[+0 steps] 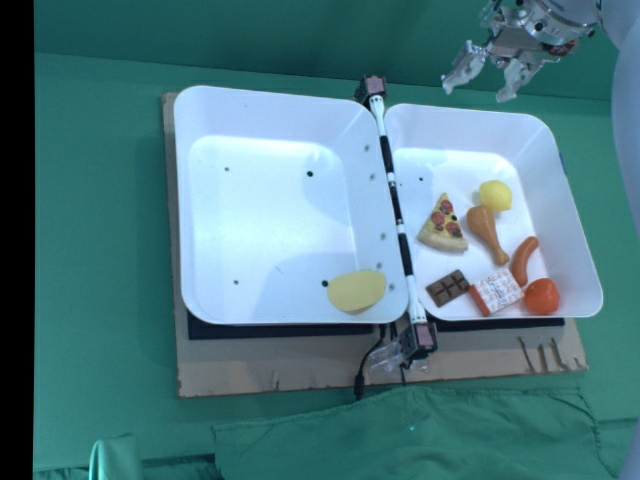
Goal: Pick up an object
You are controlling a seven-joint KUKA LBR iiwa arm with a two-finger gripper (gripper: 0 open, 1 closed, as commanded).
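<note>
Nearest you, a rumpled green cloth (400, 433) lies over the front edge of the desk (100, 268), and just behind it the brown cardboard base (300, 373) carries both bins, which keeps them level and side by side.

In the left bin (270, 118), a flat yellow chip-like piece (357, 291) rests at the near right corner, up against the slope of the wall where a loose item would settle. The bin's floor also carries a few small dark dots.

The right bin (560, 188) holds your candidates, clustered toward its near half: a chocolate bar (447, 288), a red-and-white wafer block (497, 291) just beside it, and an orange-red tomato (541, 296) touching or nearly touching the block. Slightly farther in lie a sausage (524, 259), a drumstick (486, 231), a pizza slice (443, 223) and a lemon (495, 195). The drumstick and lemon sit close together, so a grasp there may crowd; the pizza slice stands more apart.

A black-and-white divider rail (393, 193) runs between the bins.

Farthest back, the end effector (482, 73) hangs above the far rim of the right bin, its fingers spread and nothing between them, as far as the slanted view lets you judge. It seems poised well above the items, so the descent is not yet begun.
</note>
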